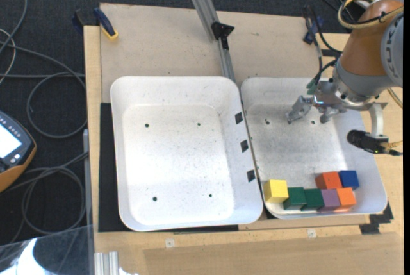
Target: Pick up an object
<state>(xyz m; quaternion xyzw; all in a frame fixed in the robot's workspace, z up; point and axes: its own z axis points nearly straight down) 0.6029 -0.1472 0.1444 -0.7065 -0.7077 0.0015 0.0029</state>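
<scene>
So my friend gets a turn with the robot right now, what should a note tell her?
Gripper: open, nothing between its fingers, hanging above the far part of the right bin.
Blocks: all in the near corner of the right bin, bunched together. Yellow block on the left, then two green blocks, purple block, orange block, with a red block and blue block just behind.
Left bin: no blocks in it.
Done: nothing picked up yet.
Left: move toward the block cluster, go down, grab one, lift.
</scene>
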